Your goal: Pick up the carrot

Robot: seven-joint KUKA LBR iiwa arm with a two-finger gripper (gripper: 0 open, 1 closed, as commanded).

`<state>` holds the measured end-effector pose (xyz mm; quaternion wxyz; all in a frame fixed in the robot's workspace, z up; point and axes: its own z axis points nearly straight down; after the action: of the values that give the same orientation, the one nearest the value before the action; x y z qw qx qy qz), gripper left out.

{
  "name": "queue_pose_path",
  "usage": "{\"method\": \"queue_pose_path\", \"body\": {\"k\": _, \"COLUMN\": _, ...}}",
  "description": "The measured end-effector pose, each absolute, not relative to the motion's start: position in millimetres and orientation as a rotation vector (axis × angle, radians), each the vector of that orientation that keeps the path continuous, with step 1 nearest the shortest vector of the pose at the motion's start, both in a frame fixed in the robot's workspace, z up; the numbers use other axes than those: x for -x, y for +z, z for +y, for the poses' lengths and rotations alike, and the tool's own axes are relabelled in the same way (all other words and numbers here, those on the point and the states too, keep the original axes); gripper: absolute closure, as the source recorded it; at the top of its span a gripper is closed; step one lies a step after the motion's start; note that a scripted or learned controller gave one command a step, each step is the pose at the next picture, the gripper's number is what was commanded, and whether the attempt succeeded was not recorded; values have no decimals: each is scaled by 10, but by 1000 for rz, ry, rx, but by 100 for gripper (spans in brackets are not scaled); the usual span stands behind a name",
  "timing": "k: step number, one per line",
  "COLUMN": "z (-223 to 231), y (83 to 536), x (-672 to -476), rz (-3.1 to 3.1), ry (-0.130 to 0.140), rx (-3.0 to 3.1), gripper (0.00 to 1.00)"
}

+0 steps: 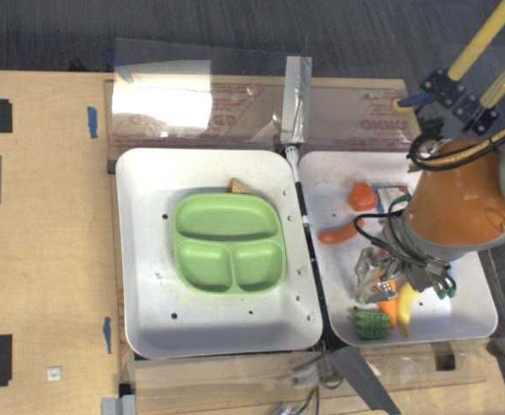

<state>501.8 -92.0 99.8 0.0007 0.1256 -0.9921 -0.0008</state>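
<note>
While the carrot is not yet lifted, the work sits in the right shallow white plastic bin [460, 322], whose near edge lies closest to the camera. By that near edge rests a small green ridged toy vegetable [373, 324], and just beside it a yellow and orange toy piece [402, 308] lies partly under the gripper [379, 277]. The gripper hangs low over this cluster, and I cannot tell how it is set or whether it grasps anything. Farther in, near the bin's left edge, lies the slim orange toy carrot [339, 232], apart from the gripper and untouched. Beyond it sits a rounder orange-red toy [363, 197]. The grey arm with its orange band [456, 201] reaches in from the right, wrist pointing steeply down. The left white bin [140, 258] holds a green three-compartment plastic plate [229, 242]. By my judgement the pick remains wholly undone.
</note>
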Motion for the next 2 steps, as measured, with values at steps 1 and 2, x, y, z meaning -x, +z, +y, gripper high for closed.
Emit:
{"method": "queue_pose_path", "body": {"k": 1, "z": -1358, "y": 1022, "x": -4926, "rz": -3139, "ry": -1, "rx": -175, "gripper": 100}}
{"method": "queue_pose_path", "body": {"k": 2, "z": -603, "y": 1875, "x": -4858, "rz": -3136, "ry": 0, "rx": -327, "gripper": 100}}
